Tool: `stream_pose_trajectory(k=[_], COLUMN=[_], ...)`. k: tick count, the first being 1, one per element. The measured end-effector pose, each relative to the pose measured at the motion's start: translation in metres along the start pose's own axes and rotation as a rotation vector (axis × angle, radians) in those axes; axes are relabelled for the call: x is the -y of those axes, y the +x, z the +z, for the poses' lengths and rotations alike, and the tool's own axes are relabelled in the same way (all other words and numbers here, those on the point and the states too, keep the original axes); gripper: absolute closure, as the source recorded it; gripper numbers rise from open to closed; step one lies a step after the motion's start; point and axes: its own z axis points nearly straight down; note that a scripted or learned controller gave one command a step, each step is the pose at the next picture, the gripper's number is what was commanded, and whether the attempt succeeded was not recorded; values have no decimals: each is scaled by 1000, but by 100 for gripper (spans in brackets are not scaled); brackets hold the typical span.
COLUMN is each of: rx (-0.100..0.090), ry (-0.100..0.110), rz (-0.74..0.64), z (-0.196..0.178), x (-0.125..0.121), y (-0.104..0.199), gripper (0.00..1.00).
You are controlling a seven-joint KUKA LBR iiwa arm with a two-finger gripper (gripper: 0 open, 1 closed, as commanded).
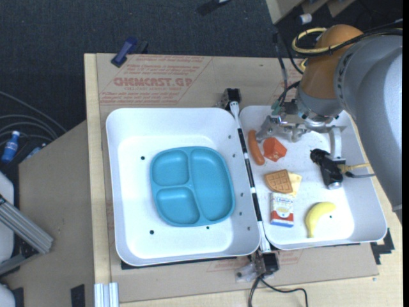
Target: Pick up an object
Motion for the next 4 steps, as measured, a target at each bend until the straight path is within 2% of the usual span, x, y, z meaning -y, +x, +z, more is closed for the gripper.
stream_pose_trajectory(k=[1, 2, 3, 4], rx=[0, 1, 1, -2], ry=[-3, -5, -4, 0], rz=[-1, -2, -2, 0], z=[-10, -21, -20, 0], x=[-1, -1, -1, 3], y=[1, 1, 1, 4], gripper=[100, 100, 0, 0])
